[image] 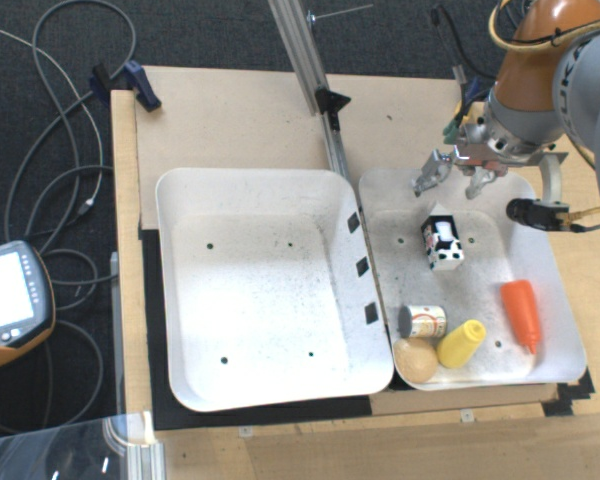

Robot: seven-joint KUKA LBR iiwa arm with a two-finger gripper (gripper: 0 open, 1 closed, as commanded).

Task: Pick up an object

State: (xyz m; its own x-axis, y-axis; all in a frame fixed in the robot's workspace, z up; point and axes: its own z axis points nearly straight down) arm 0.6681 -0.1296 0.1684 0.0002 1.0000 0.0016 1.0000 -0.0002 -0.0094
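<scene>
Overhead view of the bench, with the small black-and-white box [442, 242] in the right-hand shallow white plastic bin [555, 308] taken as landmark. The grey arm's two-finger gripper [456, 175] hangs just above and behind this box, its metal fingers [430, 174] spread apart with nothing between them; such a stance suits a descent onto the box, the nearest candidate for picking. The other candidates lie in front of the box, along the bin's near wall (probably where the floor's slope lets loose things gather): an orange carrot-shaped toy [521, 313] to the front right, a yellow squeeze-bottle-shaped toy [461, 343] and a short silver can on its side [423, 321] directly in front, and a tan rounded lump [415, 361] at the corner. Left of the box, past the dividing rims, sits the second white bin [180, 208].
</scene>
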